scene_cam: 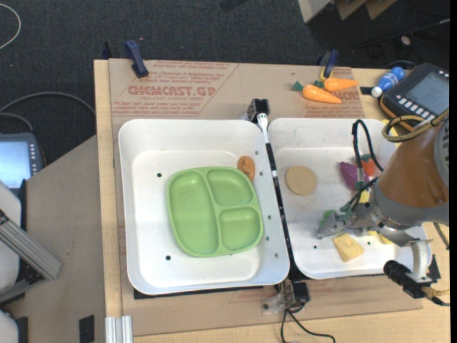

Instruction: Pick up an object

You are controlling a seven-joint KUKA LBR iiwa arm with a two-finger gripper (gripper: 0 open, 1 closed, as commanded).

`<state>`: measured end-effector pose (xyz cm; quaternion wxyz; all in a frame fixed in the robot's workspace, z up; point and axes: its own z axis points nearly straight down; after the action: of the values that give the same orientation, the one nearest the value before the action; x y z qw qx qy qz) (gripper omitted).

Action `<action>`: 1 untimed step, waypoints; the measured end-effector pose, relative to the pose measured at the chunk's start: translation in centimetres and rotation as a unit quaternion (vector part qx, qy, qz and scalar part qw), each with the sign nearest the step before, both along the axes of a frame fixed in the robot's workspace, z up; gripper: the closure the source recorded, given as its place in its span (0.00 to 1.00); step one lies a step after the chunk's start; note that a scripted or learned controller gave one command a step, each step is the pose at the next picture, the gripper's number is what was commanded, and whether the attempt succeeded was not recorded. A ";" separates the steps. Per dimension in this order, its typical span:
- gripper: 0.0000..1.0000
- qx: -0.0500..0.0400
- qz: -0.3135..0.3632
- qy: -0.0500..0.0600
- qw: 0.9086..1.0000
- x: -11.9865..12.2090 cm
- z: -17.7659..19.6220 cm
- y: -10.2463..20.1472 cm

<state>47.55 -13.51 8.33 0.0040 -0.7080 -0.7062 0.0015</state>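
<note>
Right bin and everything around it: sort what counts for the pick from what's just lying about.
For the pick: gripper; yellow wedge; tan disc; purple piece.

Lying about: green tray; orange lump; toy carrots; blue clamp.

The arm (418,184) reaches in from the right, its claw (330,224) lowered leftward.
</note>
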 end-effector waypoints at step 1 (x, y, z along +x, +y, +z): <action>0.00 -0.002 0.005 -0.007 1.000 6.2 0.1 4.0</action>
<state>53.78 -9.51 8.47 -0.0022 -0.7047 -0.7095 -0.0018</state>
